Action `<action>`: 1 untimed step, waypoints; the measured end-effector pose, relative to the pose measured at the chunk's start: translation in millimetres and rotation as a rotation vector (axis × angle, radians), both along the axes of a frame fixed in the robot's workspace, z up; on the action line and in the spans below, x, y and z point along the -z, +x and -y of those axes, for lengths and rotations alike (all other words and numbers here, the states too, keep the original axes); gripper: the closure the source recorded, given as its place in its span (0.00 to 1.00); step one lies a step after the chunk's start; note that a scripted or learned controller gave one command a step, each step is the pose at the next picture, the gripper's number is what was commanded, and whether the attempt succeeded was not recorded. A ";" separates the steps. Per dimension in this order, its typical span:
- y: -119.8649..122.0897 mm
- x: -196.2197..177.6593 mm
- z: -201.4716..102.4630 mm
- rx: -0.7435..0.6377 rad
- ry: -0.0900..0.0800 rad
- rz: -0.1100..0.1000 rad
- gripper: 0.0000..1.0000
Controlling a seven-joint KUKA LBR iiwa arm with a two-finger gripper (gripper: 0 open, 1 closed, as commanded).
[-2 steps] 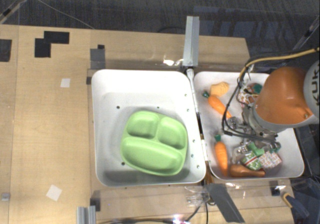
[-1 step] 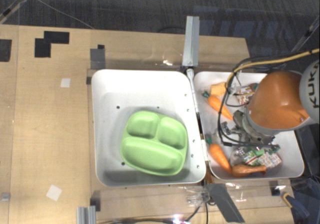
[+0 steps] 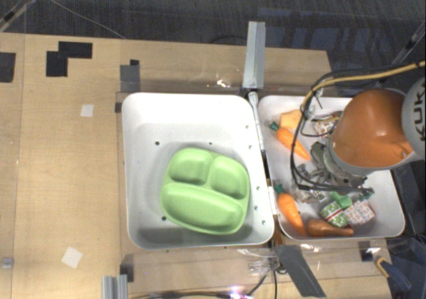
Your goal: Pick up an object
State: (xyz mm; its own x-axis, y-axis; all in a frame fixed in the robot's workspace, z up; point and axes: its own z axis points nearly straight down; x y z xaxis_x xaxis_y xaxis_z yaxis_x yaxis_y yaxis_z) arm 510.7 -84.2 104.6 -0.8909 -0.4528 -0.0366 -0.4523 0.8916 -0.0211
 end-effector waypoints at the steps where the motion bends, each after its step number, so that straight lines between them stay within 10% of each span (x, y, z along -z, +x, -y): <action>1: 27.2 -172.5 -3.7 0.095 0.004 -0.024 1.00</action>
State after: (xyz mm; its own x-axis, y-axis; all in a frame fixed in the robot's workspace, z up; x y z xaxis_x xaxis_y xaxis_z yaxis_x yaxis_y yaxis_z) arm 537.9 -80.6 277.0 -0.9303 -0.3665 -0.0166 -0.3664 0.9304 -0.0082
